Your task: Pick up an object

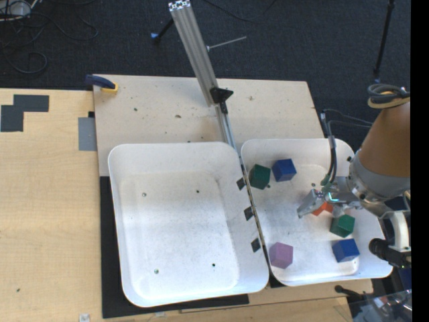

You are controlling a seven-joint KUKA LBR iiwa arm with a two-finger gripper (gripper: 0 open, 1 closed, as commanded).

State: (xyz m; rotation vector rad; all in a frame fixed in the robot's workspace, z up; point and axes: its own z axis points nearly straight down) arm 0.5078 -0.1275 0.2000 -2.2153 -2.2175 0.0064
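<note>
The right bin (338, 149) holds several cubes: a green cube (260, 176) and a blue cube (284, 169) near its far left, a purple cube (281, 254) at its near left, and a dark green cube (343, 225) and a second blue cube (346, 249) near its right. My gripper (318, 204) is low inside this bin, reaching in from the right. A small orange-red object (326, 208) lies right at the gripper's tip and is partly hidden by it. The dark green cube lies just to the near right of the gripper.
The left bin (134, 159) stands beside the right one, with black clips (248, 212) along their shared rims. A slanted metal rail (198, 52) rises behind the bins. The arm's orange band (392, 139) hangs over the right bin's right edge.
</note>
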